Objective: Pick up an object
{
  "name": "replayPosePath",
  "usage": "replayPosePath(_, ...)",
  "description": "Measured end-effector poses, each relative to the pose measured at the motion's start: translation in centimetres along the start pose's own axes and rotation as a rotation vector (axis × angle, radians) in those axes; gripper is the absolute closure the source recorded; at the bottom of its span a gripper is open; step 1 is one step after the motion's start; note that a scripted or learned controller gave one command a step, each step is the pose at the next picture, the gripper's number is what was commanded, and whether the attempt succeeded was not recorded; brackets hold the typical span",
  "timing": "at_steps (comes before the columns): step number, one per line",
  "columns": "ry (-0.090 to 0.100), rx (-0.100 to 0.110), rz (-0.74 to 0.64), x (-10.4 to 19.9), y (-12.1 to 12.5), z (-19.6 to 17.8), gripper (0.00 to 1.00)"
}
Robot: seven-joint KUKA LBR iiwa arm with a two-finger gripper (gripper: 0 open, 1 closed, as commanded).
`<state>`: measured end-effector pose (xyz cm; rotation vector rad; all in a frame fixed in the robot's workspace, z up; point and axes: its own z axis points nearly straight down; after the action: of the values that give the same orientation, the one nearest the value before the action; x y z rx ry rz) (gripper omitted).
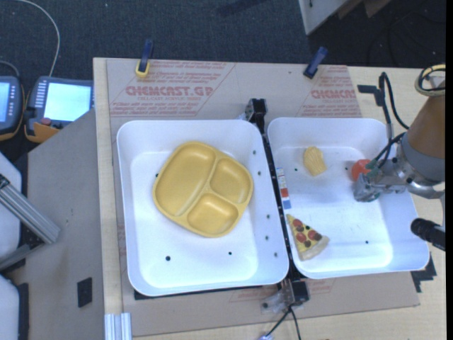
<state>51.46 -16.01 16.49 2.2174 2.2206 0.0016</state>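
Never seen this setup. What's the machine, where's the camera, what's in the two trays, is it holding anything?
It is a single robot arm, grey with an orange band above the wrist, coming in from the right of the picture. At its tip is a two-finger gripper. One fixed camera looks down on the bench at a slant.

On the bench, two shallow white bins sit side by side. The left white bin holds a yellow plastic plate with three compartments. The right white bin holds a small yellow lumpy toy food piece near its back and a toy pizza slice with red toppings at its front left corner. A small red-orange object lies right beside the gripper.

The gripper is low in the right bin. I cannot tell from this view whether it holds anything.
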Motion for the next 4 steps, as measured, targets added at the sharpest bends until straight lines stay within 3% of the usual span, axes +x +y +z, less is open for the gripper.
replayPosePath(1,-0.001,-0.005,-0.001,0.3,0.3,-6.3,1.0)
replayPosePath(2,-0.001,-0.003,0.0,0.3,0.4,-10.3,1.0)
replayPosePath(4,0.001,0.0,-0.003,10.3,3.2,-10.7,1.0)
